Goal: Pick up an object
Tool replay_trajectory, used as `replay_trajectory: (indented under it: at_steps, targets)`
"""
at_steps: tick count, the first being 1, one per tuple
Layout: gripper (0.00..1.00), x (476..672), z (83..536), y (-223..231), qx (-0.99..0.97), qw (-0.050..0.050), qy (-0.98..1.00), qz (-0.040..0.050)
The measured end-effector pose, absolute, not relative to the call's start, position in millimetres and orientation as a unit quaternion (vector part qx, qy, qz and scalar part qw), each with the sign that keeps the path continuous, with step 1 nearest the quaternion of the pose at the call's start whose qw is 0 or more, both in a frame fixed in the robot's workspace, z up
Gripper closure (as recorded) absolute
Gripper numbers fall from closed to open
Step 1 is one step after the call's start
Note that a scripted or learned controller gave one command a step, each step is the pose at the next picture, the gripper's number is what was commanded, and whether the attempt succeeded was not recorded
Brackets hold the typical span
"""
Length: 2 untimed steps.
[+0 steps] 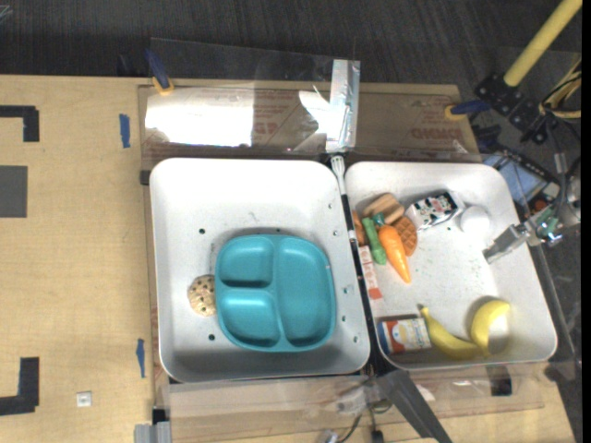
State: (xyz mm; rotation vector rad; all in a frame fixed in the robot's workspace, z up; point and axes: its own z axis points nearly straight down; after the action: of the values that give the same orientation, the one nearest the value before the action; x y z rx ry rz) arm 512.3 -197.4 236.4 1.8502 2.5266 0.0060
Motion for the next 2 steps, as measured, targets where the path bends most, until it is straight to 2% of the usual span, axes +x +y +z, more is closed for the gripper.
replay_trajectory:
  at_steps: [1,2]
  targets:
    - [0.0,477.1,97,-183,0.586,-0.004,0.81,-0.0009]
    - [0.0,512.6,147,-115,0.546,0.002,0.838,0.0017]
